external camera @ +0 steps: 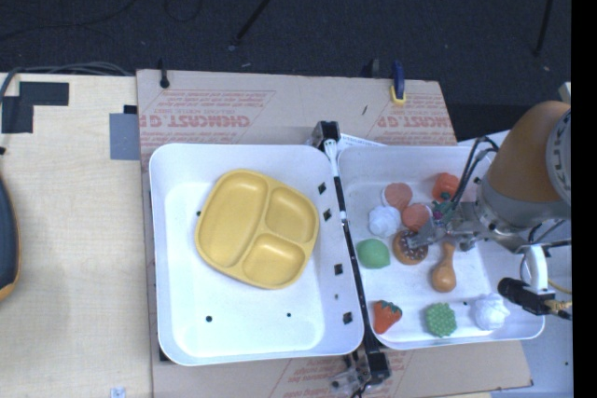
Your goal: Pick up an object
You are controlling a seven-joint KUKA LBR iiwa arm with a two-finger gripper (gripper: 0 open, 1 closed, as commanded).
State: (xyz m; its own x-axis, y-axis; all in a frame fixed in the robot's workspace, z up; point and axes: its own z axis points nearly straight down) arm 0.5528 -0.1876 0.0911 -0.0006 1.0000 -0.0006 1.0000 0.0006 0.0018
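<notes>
The right bin [466, 161] holds several small toy foods. Among them are a pale pink round piece [398, 195], a white ball [382, 221], a green lump [373, 253], a brown donut-like piece [409, 248] and a tan gourd-shaped piece [443, 273]. My gripper [431, 233] is low in this bin, right by the donut-like piece and a reddish piece [415, 216]. Whether it touches either is unclear. Its dark metal parts hide what lies under it. A red-orange piece [446, 185] sits just behind the wrist.
A strawberry [386, 315], a green bumpy ball [440, 320] and a white lump [487, 312] lie along the right bin's front. The left bin [177, 294] holds a yellow divided plate [259, 226]. The arm's orange band [527, 154] overhangs the right bin's edge.
</notes>
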